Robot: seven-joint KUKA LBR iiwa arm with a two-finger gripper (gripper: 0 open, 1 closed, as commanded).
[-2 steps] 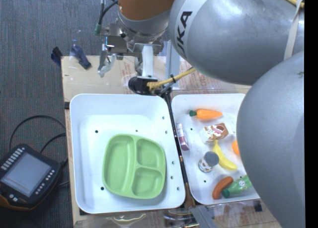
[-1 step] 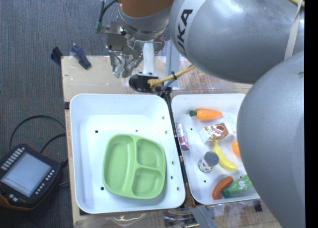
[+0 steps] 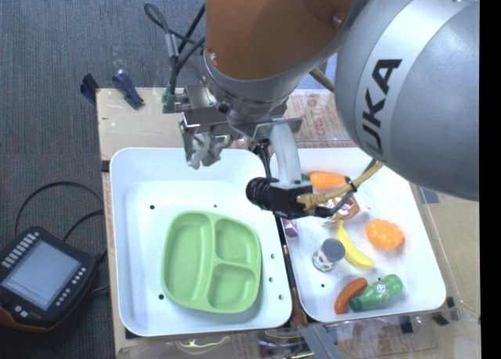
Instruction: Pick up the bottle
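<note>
The bottle is green with a pale label. It lies on its side near the front right corner of the right bin. My gripper hangs over the back left part of the left bin, far from the bottle. Nothing is visible in the gripper.
A green divided plate lies in the left bin. The right bin also holds an orange carrot, an orange fruit, a banana, a small can, a red sausage-shaped piece touching the bottle, and a shiny packet.
</note>
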